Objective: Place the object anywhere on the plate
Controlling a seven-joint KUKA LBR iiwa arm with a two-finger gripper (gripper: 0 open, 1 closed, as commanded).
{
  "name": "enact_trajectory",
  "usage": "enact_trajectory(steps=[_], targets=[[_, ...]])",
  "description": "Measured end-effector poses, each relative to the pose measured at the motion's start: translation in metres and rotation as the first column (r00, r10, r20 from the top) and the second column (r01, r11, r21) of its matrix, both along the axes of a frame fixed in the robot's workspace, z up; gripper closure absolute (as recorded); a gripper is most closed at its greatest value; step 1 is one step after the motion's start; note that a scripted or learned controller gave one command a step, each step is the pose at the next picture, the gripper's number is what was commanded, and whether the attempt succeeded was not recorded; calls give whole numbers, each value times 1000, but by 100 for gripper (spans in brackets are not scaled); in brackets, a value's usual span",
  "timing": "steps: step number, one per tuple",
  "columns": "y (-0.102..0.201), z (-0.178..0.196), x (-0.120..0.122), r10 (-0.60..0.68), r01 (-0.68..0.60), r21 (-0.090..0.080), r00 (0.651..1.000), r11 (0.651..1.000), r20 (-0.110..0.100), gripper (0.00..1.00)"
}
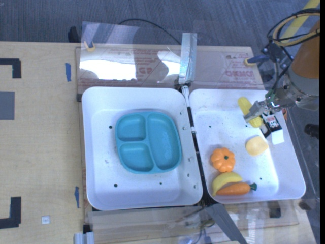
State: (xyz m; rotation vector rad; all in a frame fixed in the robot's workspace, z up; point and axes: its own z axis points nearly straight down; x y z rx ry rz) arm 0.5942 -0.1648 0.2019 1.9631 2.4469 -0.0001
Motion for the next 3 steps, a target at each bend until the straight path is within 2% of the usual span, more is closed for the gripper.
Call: enact_trajectory(steps=[1, 2, 3], targets=[[62, -77, -17, -36, 36, 5, 999, 999, -12, 100], [159, -16, -25, 170, -170, 3, 986, 986, 2, 100], [157, -17, -26, 167, -167, 2, 986, 986, -1, 0]])
